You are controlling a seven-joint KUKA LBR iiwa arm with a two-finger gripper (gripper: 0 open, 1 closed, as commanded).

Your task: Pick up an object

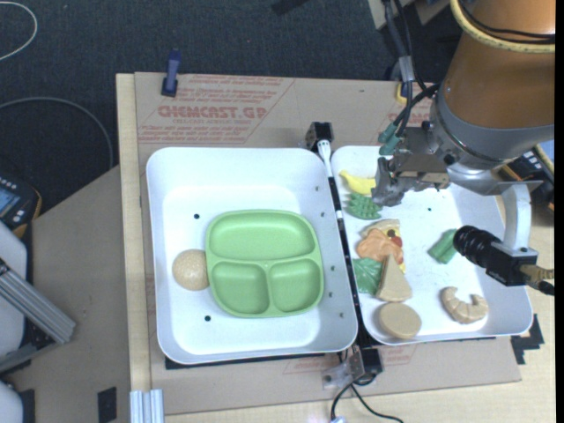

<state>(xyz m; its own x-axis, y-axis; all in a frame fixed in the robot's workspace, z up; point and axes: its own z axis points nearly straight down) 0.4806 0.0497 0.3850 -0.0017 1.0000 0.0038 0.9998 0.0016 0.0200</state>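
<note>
Looming largest at the upper right of the frame, the grey arm (493, 104) with its orange band is reaching in over the right bin (520, 311). Its gripper (389, 192) is hanging low at the upper left part of that bin, with its dark fingers pointing down just above the green leafy piece (362, 206) and just right of the yellow banana-shaped piece (357, 182). Whether the fingers are spread or closed is not something I can tell from this slant, and nothing is showing clearly between them.

Toy foods are lying scattered in the right bin: an orange and red lumpy piece (381, 241) near the middle left, a green and tan wedge (385, 279) below it, a round tan disc (399, 321) at the lower edge, a curled beige piece (464, 306) at the lower right, and a small green block (442, 247) beside a black cylindrical fitting (483, 249) at the right.

Toward the left of the frame, the left bin (172, 179) is holding a green divided tray (263, 263) at its centre, with a round tan ball (189, 270) touching the tray's left edge. Both bins are sitting on a brown cardboard sheet (220, 108) with red lettering.
</note>
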